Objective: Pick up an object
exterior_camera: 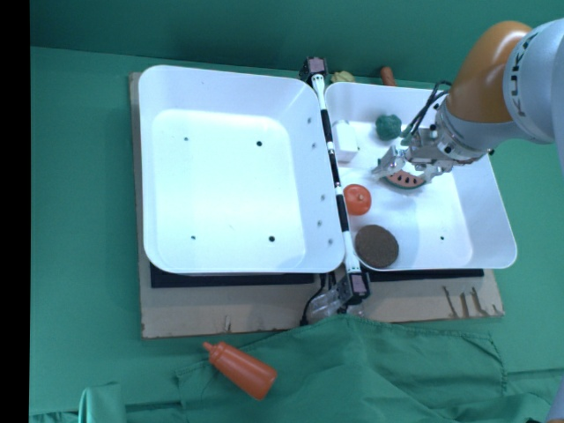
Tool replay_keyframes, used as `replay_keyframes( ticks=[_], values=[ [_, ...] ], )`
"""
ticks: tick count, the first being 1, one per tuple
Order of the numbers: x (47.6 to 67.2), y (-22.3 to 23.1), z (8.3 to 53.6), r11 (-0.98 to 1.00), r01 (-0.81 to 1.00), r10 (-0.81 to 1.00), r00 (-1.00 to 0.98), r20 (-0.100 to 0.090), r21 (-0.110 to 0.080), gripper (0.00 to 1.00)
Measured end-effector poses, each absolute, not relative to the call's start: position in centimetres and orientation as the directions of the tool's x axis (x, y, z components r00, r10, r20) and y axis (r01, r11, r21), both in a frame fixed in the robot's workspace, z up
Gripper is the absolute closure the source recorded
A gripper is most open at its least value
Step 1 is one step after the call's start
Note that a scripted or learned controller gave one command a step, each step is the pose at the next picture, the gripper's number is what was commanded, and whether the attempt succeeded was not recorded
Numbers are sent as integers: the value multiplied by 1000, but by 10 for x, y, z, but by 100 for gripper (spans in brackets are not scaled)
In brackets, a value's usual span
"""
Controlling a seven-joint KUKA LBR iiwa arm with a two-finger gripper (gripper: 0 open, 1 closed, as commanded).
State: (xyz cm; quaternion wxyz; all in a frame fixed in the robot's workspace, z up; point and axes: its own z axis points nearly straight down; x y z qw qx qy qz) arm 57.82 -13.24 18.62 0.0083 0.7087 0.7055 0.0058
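gripper (394, 163): in right bin (480, 227), just above watermelon slice (407, 180) | grip: cannot tell | tomato (357, 199), brown disc (376, 246) nearer, by left wall | broccoli (388, 126) farther

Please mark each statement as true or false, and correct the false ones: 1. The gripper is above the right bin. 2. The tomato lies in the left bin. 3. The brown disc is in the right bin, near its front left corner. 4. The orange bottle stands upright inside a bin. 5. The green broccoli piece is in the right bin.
1. True. The gripper is over the right bin, by the watermelon slice.
2. False. The tomato lies in the right bin, near its left wall.
3. True. The brown disc is there.
4. False. The orange bottle lies on its side on the green cloth, outside both bins.
5. True. The broccoli piece is in the right bin, near the back.
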Motion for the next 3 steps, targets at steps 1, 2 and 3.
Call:
replay_keyframes(
  ticks=[1, 2, 3],
  values=[
    [580, -133, 198, -5, 1000, 1000, 5, -7, 26, 100],
    [591, -137, 258, -18, 1000, 1000, 18, -3, 10, 100],
    [585, -135, 307, -30, 999, 1000, 30, -3, 10, 100]
  ],
)
